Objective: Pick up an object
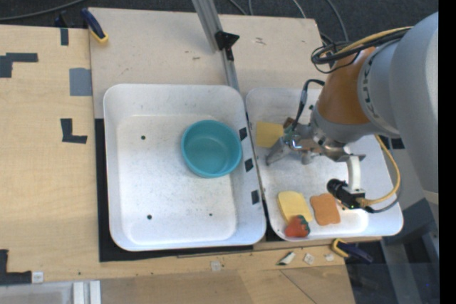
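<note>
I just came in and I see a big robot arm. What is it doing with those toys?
The robot arm is reaching into the right bin, trying to pick something up. Its gripper is low, right beside a yellow block. Nearer the front of that bin lie another yellow piece, an orange piece and a small red thing. The left bin holds a blue bowl.

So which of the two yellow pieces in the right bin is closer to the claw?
The yellow piece at the bin's left wall, beside the claw. The other yellow piece lies further toward the front, by the red item.
</note>
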Robot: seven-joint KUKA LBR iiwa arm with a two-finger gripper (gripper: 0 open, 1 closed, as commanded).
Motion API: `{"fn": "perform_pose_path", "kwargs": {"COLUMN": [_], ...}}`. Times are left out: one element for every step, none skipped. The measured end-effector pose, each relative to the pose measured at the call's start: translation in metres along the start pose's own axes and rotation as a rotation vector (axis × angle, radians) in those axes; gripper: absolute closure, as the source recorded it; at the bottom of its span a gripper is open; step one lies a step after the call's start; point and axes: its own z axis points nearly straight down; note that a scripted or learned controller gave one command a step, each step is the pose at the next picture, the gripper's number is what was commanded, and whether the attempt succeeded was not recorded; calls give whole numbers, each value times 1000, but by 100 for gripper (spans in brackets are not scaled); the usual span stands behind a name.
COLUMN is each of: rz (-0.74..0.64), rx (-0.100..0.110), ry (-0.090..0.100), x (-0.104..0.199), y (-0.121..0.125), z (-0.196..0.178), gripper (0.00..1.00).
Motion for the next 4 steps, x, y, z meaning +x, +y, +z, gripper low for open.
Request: {"fn": "perform_pose_path", "kwargs": {"rz": [-1,1,1,0], "rx": [0,-3,-3,-5], "ry": [2,1,2,1], "x": [1,-6,-7,-7], "y": [0,9,3,4], "z": [-12,-63,-108,-161], "gripper": [100,100,100,100]}}
